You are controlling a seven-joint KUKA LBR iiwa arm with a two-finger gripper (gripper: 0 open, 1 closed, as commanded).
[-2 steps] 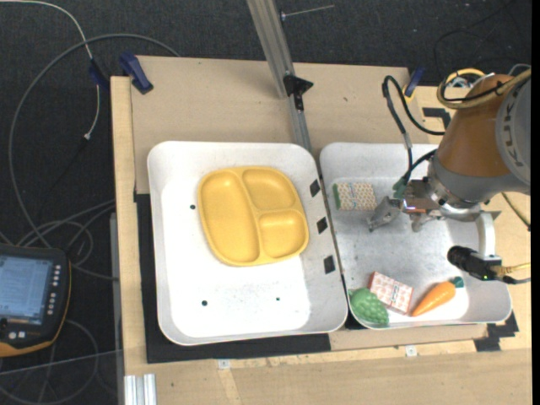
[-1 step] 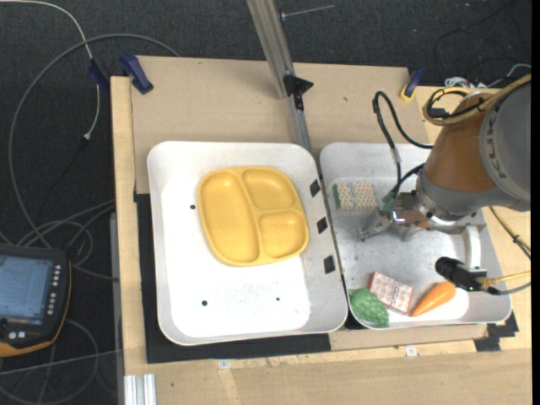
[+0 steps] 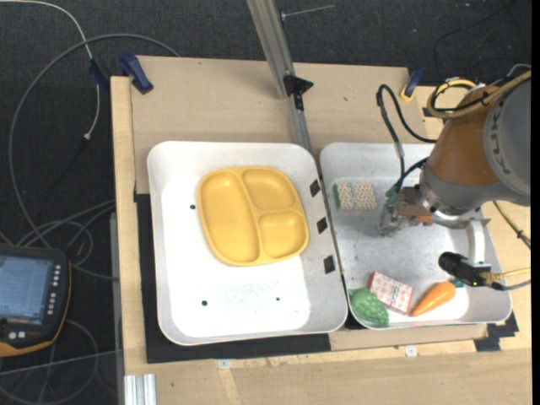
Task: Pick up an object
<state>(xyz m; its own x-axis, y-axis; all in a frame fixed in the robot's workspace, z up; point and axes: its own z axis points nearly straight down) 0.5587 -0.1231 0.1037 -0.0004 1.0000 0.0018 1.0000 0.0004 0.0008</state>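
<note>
Resting beside the tool (image 3: 390, 223), pale speckled block (image 3: 354, 196) with green end, finger state unclear

No text, label, brand, number or sign could be read. The pink box (image 3: 391, 292) near the right bin's (image 3: 371, 155) front edge bore a printed pattern too small to make out, and the tablet (image 3: 27, 295) on the floor beside the bench's left edge showed a lit screen too blurred to read.
</note>
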